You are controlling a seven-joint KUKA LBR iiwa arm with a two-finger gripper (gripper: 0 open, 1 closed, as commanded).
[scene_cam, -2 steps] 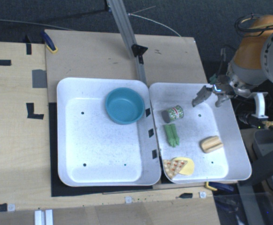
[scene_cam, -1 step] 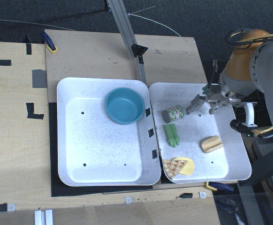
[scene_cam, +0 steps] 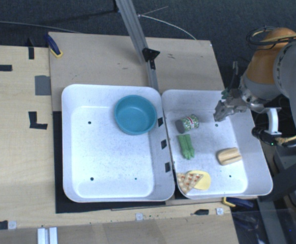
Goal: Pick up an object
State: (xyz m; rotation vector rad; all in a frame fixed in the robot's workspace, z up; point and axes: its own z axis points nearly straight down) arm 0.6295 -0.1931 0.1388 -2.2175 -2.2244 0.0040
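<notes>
Gripper (scene_cam: 220,113) hangs over right bin (scene_cam: 249,187), upper area; finger state unreadable. Nearest target: small can (scene_cam: 189,122), just left of gripper. Risk: can lies on its side, could roll away under contact.

Single fixed camera is sitting above the bench (scene_cam: 16,136), looking down at a slant and taking in both white bins: left bin (scene_cam: 82,151) and right bin (scene_cam: 249,177) (side by side, mid-frame). Arm (scene_cam: 270,70) is entering from the view's right.
</notes>
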